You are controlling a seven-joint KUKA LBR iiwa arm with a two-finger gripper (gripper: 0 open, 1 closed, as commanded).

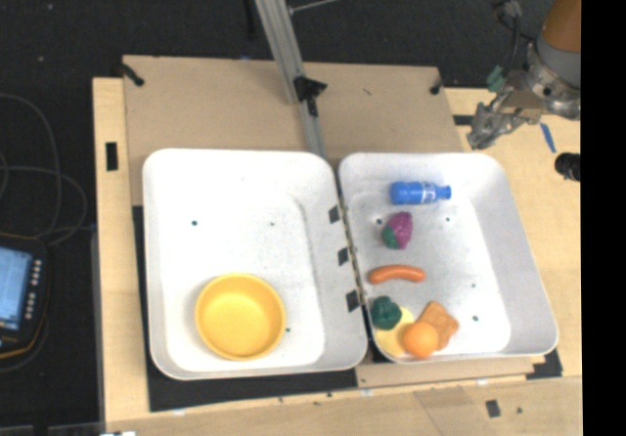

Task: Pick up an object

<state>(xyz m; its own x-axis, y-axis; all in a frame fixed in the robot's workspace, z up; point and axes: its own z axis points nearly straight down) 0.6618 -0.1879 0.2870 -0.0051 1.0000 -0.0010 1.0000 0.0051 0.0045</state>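
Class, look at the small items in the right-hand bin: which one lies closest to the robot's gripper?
The blue plastic bottle, lying on its side at the bin's far end, just below the gripper; the other items sit farther down.

No legible text, labels, brands, numbers or signs. The blue bottle in the right bin has no readable marking at this resolution. The lit screen of the handheld unit at the left edge is too small and blurred to read.
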